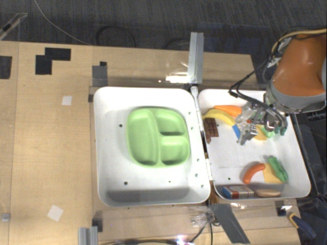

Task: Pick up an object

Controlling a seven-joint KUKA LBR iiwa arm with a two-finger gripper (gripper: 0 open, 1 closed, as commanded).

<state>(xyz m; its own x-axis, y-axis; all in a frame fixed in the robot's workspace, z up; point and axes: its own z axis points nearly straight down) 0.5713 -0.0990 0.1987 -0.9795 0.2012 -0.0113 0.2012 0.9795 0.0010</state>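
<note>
You are looking down on a wooden worktop [46,137] carrying two white bins. The left bin [110,137] is holding a green divided tray [157,136]. In the right bin [225,162], your gripper [249,128] is hovering near the far end, beside a yellow banana [220,117] and an orange carrot [230,109]. You cannot tell how the gripper is set. An orange pepper [252,172] is lying near the front edge.
</note>
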